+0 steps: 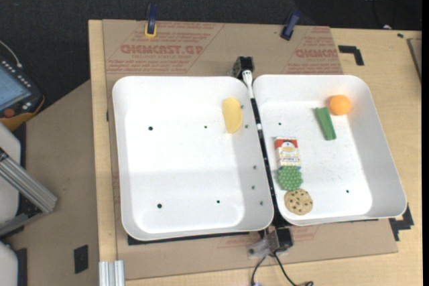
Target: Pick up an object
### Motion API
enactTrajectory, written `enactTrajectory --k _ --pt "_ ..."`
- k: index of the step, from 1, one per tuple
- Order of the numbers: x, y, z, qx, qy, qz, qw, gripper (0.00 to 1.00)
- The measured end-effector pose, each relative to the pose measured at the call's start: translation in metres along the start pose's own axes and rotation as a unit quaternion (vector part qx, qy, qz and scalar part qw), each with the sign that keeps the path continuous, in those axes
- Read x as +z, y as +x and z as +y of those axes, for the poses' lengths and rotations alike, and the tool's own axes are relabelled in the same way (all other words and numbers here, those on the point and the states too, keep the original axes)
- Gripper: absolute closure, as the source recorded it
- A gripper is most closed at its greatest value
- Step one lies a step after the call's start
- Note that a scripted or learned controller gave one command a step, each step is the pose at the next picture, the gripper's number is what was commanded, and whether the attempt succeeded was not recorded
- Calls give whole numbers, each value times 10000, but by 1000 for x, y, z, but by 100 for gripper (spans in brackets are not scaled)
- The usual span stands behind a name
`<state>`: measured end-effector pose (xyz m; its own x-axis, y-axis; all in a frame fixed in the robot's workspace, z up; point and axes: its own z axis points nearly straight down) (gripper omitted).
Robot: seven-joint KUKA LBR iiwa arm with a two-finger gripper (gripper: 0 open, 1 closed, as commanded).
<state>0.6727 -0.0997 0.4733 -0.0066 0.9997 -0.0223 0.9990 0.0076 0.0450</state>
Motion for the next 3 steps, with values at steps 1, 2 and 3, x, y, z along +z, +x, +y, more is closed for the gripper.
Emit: enactTrajectory --k 1,2,3 --pt "-11 0 1 -2 -24 -13 10000 100" --pt "-22 0 2 -4 -50 -23 10000 100" --pt "-33 0 3 -9 -75 -37 10000 100"
